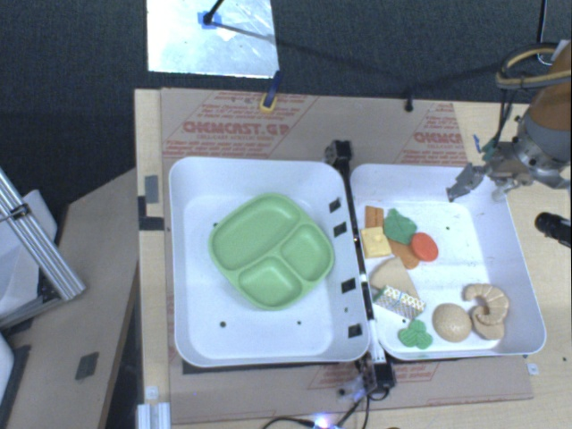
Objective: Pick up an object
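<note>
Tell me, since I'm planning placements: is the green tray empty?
Empty: all three compartments of the green tray show bare green plastic.

Green divided plate (273, 250) in the left white bin (192, 204), cardboard sheet (237, 123) under both bins, shiny foil square (212, 25) beyond the counter (89, 239)

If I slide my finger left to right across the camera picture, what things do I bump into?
Green divided plate → yellow cheese wedge → red tomato → tan bread roll → croissant → gripper.
</note>
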Action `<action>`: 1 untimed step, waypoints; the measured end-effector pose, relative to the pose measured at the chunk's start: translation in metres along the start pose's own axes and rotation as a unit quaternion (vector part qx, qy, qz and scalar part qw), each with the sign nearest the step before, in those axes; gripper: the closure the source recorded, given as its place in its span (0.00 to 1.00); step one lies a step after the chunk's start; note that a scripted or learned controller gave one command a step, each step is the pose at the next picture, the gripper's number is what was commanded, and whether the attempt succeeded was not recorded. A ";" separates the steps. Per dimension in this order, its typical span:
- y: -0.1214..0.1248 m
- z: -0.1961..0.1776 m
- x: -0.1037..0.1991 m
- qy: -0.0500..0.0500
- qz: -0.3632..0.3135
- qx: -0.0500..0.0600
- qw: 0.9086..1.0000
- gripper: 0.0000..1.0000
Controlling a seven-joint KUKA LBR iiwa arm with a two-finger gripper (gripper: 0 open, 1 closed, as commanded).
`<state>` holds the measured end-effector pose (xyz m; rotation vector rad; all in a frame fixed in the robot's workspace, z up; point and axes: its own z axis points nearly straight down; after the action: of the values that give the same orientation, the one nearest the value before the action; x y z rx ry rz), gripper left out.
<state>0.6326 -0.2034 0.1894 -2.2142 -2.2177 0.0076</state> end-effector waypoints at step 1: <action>0.003 -0.006 0.000 -0.001 -0.001 -0.005 1.000 0.00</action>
<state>0.6354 -0.2032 0.1955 -2.2185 -2.2266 -0.0014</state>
